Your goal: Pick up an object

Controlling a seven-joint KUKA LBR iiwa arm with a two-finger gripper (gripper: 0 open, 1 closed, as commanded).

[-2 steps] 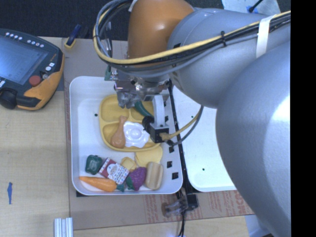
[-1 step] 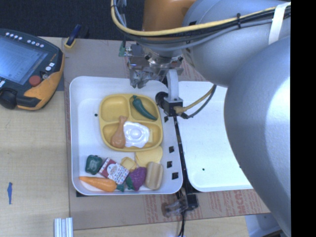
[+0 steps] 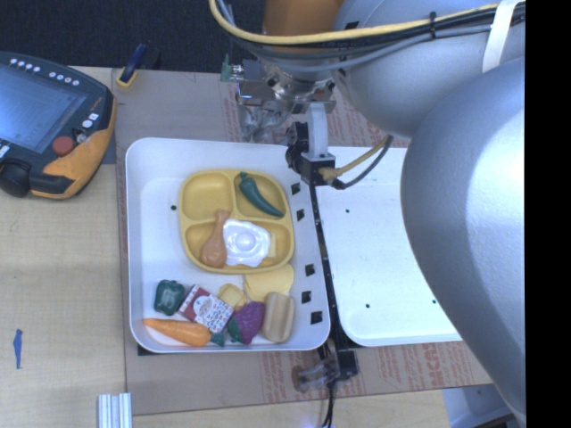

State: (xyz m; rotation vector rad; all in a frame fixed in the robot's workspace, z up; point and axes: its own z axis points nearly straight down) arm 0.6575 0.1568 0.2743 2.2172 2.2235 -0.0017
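At the far left of your table lay a teach pendant with a dark screen and an orange edge. Just right of it sat the left white bin. In the upper part of that bin rested a yellow divided plate. On the plate you had a tan toy drumstick at the lower left, a white fried egg touching it on the right, and a green pepper in the upper right compartment.

Along the front of the same bin lay a cluster of toy foods: a dark green piece, an orange carrot at the front wall, a red and white packet, purple grapes, a pale yellow slice and a tan roll.

Further right, above the seam between the bins, your gripper hung at the back rim of the left bin, apart from every toy. I cannot tell how wide it stood, and nothing showed in it. The right white bin lay beneath the grey arm.
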